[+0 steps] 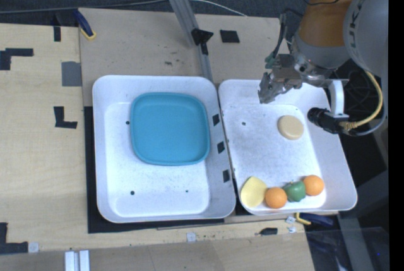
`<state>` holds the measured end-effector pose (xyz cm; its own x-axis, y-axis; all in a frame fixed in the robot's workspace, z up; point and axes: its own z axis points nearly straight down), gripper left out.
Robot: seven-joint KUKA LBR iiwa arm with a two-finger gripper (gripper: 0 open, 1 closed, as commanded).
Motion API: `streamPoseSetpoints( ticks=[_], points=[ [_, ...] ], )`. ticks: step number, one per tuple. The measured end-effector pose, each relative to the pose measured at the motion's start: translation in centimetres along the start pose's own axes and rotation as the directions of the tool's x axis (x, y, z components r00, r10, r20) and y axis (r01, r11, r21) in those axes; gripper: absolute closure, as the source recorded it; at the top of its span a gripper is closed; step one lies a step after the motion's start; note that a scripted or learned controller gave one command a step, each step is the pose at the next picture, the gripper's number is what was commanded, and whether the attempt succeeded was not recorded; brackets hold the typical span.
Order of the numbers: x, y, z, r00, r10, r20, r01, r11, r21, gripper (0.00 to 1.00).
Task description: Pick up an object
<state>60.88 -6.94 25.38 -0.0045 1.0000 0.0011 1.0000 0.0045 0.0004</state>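
My gripper (pixel 267 94) hangs over the far end of the right bin (pixel 252 137), its fingertips pointing down close to the bin floor, with nothing seen between them. A cream round object (pixel 291 127) lies a little to the gripper's near right. Along the bin's near edge sit a yellow piece (pixel 253 191), an orange ball (pixel 275 198), a green object (pixel 294 191) and a second orange ball (pixel 313 185).
The left bin (pixel 113 156) holds a blue square plate (pixel 169 127). A metal pole (pixel 183 4) slants down to the gap between the bins. Black cable and a connector (pixel 325 119) hang off the arm over the right bin's far right edge.
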Motion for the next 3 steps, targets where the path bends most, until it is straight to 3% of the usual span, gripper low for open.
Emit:
streamPoseSetpoints(
  ticks=[3],
  points=[
    [15.4,-3.1,2.8,1.0,0.0,0.001,0.0,1.0,0.002,1.0]
  ],
)
